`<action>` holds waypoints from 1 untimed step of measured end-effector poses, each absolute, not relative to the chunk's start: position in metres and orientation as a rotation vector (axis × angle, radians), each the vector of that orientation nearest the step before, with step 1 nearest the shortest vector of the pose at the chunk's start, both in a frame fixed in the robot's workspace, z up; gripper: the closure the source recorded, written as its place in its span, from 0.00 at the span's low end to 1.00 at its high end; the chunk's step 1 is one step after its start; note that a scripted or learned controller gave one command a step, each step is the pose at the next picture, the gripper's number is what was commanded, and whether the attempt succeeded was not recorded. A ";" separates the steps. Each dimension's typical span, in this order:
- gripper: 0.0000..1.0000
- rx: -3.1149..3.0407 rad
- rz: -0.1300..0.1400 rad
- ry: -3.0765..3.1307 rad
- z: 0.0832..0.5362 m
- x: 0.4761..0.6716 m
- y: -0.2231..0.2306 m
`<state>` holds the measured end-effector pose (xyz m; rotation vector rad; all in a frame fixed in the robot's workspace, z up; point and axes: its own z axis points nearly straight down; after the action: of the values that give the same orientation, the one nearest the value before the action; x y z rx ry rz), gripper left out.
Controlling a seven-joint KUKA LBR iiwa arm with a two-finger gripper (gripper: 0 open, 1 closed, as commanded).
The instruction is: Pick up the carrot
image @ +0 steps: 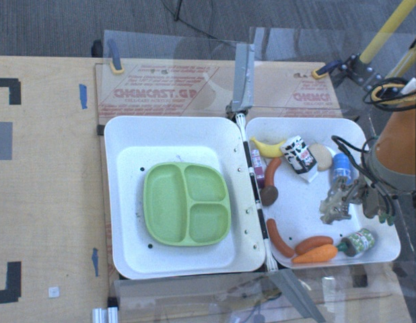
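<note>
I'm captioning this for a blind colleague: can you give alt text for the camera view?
The pincer hovers in the right bin, above the carrot lying near its front edge. The left bin holds a green divided plate.

Two bins are sitting side by side on the tabletop. The left bin is holding a divided plate near its middle. In the right bin, a banana is lying at the back left, with a small carton just right of it and a bottle farther right. The carrot is lying along the front wall, touching a sausage on its left, with a can just to its right. The gripper is hanging between bottle and can.
</note>
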<state>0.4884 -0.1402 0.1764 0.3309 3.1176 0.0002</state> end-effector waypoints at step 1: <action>1.00 0.671 0.000 3.062 0.307 0.481 -0.167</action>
<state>0.4810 -0.1671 0.3071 0.6708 3.0618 -0.0004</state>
